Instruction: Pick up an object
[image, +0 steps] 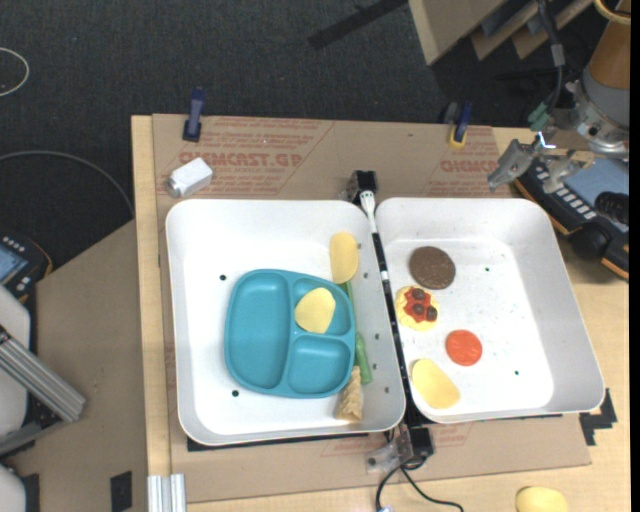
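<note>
Two white bins (190, 300) on cardboard-topped bench (300, 150); gripper (515, 160) over corner, grip unclear.

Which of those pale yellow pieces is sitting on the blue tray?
The yellow piece in the blue tray's upper right compartment. The others lie on white bin floor: one above the tray, one in the right bin.

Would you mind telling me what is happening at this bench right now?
A robot arm is set to pick up an object, but nothing is held yet. Its gripper hovers above the right bin's far corner. That bin holds a brown disc and a red disc; the left bin holds a blue tray.
</note>
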